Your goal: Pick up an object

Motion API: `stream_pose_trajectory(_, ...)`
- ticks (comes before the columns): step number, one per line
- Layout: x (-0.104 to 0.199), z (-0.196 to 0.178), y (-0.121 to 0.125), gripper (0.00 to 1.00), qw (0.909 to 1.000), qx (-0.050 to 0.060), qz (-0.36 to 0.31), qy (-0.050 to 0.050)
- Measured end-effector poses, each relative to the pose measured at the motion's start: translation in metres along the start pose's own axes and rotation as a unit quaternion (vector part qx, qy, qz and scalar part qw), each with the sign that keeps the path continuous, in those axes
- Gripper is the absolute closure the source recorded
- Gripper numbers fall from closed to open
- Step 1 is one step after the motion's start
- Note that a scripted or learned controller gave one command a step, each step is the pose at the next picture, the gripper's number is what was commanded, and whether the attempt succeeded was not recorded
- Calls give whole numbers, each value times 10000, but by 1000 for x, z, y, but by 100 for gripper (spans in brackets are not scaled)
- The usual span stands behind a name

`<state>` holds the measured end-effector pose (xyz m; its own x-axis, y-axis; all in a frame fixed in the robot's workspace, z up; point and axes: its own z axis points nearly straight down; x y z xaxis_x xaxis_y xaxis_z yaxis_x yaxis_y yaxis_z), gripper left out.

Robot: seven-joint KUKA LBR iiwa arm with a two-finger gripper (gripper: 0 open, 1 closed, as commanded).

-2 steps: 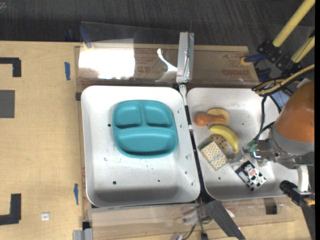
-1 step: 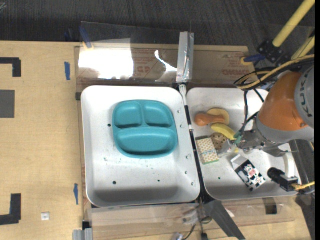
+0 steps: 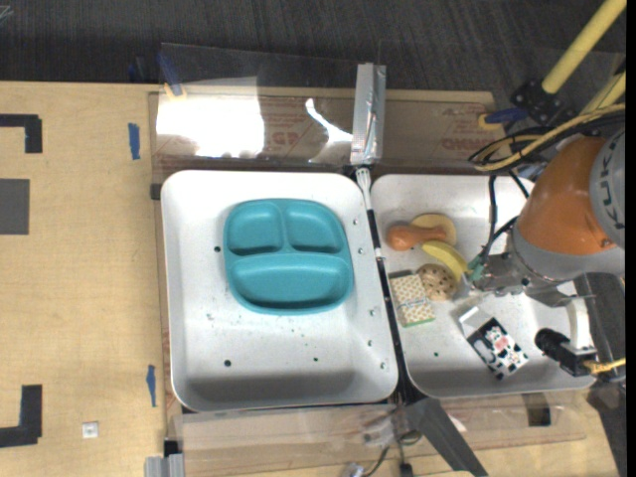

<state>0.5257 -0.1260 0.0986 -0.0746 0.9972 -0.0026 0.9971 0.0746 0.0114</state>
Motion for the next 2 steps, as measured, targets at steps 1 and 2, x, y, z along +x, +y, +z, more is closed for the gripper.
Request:
stream_pose_trajectory(1, 0, 0, 0, 0, 10000, 5, 0, 1)
stream_pose_trajectory(2, 0, -9, 1, 100, 10000, -7, 0, -1)
